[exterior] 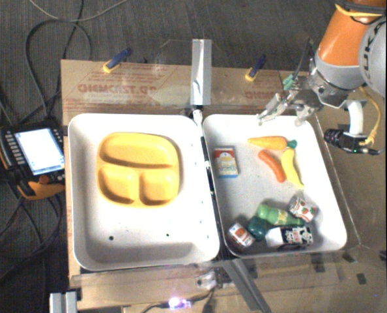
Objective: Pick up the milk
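approach step: gripper (286,111) hovers over right bin's (333,194) far edge, jaws open, empty; next it must reach the near-side milk (292,236).

The arm (350,38) runs off the top right corner, so only its orange band and wrist show. The gripper (286,108) is a tangle of thin metal against the cardboard, too fine to read. In the right bin (333,194), the near corner holds a crowded cluster: a black-and-white carton (296,236) lies partly tucked under a green bottle (272,217), and the labels on it and on the small red-topped cartons (302,208) are too small to make out. The print on the small box (226,162) is blurred.
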